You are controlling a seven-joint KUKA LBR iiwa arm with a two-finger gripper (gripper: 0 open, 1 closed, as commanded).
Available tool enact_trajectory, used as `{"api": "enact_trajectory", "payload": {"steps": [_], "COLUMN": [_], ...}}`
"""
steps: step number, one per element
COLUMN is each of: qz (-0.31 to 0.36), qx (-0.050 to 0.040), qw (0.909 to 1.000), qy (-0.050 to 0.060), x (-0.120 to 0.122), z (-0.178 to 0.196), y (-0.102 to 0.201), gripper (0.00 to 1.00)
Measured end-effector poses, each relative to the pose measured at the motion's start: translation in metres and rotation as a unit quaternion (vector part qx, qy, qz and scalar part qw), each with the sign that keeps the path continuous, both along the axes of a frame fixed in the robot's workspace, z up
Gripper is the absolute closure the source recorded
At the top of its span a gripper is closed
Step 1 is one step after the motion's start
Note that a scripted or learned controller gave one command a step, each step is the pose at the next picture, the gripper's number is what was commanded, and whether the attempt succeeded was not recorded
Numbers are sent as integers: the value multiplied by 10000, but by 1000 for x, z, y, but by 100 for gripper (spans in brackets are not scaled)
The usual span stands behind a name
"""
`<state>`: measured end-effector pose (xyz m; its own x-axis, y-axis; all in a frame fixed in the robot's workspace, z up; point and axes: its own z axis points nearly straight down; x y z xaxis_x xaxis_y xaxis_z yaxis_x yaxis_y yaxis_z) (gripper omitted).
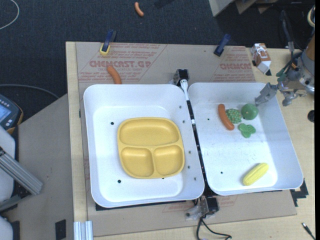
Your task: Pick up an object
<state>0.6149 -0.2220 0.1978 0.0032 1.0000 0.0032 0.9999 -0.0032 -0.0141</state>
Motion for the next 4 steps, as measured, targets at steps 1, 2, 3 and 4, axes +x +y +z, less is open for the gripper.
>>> {"api": "enact_trajectory", "payload": {"steps": [1, 2, 3, 4], "qz": [19, 18, 22, 31], "qx": [-20, -5, 22, 19], "qw": [10000, 10000, 10000, 10000], "qy": [-76, -40, -45, -68], "x": [3, -5, -8, -6], "z": [9, -41, -100, -111], "y": [1, 8, 3, 6], "gripper": [0, 0, 0, 0]}}
